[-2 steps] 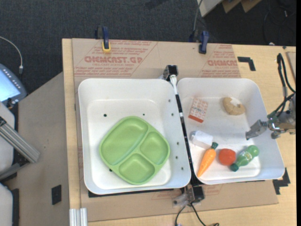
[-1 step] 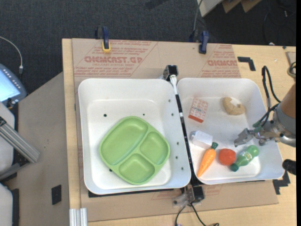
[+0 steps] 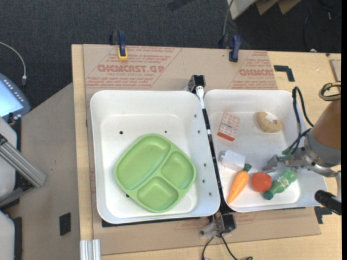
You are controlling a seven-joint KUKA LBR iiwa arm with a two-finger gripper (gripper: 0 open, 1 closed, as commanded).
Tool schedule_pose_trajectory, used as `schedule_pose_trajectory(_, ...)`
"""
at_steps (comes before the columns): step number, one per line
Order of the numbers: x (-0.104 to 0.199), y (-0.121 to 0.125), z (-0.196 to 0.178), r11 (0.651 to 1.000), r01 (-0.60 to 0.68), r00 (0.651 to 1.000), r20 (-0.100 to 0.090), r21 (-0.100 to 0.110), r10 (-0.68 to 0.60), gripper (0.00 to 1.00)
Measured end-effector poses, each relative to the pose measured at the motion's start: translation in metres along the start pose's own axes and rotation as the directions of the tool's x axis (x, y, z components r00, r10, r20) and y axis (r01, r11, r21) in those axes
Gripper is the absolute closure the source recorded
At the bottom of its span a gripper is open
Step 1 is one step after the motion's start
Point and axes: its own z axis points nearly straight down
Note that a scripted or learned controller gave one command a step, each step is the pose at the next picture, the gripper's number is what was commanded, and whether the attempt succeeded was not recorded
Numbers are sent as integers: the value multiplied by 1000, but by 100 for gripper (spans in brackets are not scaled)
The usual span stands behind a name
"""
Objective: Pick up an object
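We see the arm (image 3: 328,137) reaching in from the right edge, over the right bin (image 3: 252,97). Its pincer (image 3: 282,164) sits low in the near right part of that bin. The metal parts there are small and blurred, and we cannot tell whether the pincer is apart, together, or clamped on anything.

Just below the pincer lies a green bottle (image 3: 282,183), tilted, its dark cap end pointing toward the near-left. We cannot tell whether the pincer touches it. Just left of the bottle, and down-left of the pincer, sits a red tomato (image 3: 261,182), touching or nearly touching the bottle. Further left of the pincer lies a carrot (image 3: 238,184), its green top pointing up toward a white block (image 3: 233,159) that lies near it, at about the pincer's level. Up and left of the pincer we see a small card (image 3: 229,126) with red print, flat on the bin floor. Straight above the pincer, toward the far wall, rests a potato (image 3: 269,122), well apart from the rest.

Far to the pincer's left, past the wall where the two bins meet, the left bin (image 3: 103,145) holds a green tray (image 3: 155,171) with three compartments, turned at an angle. Both bins rest on a brown board (image 3: 162,64) printed with red letters, held at its far edge by two blue clamps (image 3: 120,42).
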Motion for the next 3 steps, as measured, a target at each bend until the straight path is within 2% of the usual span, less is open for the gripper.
schedule_pose_trajectory(1,-1,1,-13,1000,0,1000,3,-5,0,100)
schedule_pose_trajectory(3,-8,-5,-114,1000,1,1000,6,-11,-1,100)
